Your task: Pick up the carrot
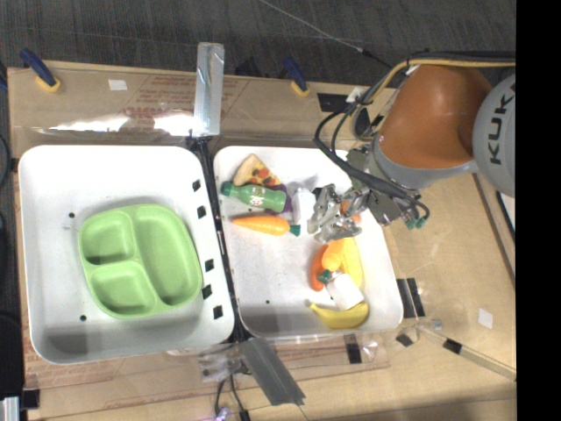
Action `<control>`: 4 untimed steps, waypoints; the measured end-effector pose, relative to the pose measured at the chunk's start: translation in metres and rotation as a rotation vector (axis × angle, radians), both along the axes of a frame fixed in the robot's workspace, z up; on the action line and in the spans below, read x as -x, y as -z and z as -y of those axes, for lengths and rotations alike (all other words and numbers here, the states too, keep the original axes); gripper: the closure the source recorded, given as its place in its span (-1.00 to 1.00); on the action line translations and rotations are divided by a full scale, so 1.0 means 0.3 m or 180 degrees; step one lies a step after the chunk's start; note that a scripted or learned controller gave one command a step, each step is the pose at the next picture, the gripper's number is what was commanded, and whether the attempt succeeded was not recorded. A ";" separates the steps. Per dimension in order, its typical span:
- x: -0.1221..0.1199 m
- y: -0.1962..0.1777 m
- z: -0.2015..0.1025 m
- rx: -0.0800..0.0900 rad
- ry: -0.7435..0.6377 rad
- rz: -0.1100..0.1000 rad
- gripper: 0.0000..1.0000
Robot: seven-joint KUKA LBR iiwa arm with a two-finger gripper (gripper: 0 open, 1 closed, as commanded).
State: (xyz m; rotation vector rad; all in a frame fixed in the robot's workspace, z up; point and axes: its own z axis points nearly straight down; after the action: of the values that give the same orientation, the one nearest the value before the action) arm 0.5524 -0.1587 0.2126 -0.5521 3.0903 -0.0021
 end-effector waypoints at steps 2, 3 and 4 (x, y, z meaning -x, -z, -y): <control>0.224 -0.261 0.172 0.0002 -0.1809 -0.0002 1.00; 0.203 -0.314 0.169 0.0001 -0.3085 -0.0004 1.00; 0.249 -0.397 0.172 0.0008 -0.4293 -0.0002 1.00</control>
State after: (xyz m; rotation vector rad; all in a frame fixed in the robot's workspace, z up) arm 0.4778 -0.2103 0.3317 -2.3610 2.0696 -0.0028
